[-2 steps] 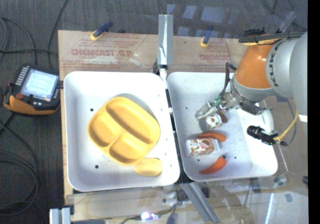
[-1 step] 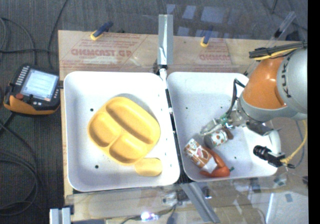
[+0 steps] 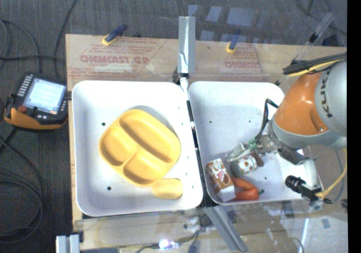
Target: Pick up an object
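Two white bins (image 3: 84,133): one yellow tray (image 3: 141,145), one yellow lump (image 3: 167,189); right, gripper (image 3: 246,159) (grip state cannot tell) above carton (image 3: 220,176) and carrot (image 3: 245,189) near the front wall.

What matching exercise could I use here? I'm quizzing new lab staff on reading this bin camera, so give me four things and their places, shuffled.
Things:
1. yellow tray
2. carrot
3. pendant
4. gripper

Places:
A. on the floor, left of the bench
B. in the right bin, above the small items
C. middle of the left bin
D. near the front edge of the right bin

Pairs: 1-C, 2-D, 3-A, 4-B
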Tool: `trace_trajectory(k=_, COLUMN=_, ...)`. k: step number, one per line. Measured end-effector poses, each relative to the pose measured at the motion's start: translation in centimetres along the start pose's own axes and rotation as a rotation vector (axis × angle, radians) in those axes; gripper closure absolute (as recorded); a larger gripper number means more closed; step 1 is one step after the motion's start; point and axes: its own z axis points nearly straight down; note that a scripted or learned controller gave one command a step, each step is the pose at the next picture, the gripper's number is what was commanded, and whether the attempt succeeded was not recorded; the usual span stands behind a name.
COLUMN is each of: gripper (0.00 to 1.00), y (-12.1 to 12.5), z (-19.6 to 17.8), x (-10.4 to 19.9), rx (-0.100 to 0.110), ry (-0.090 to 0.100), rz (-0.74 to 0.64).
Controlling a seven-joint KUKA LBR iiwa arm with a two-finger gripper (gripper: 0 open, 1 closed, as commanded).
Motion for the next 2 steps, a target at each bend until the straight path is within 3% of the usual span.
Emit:
trace_trajectory(k=1, gripper=0.00, y=-1.95, z=-0.06, x=0.65, rx=-0.002, ry=-0.001, rz=0.013)
trace_trajectory(k=2, gripper=1.00, y=-1.86, z=-0.99, x=0.57, rx=-0.003, ry=0.000, rz=0.014)
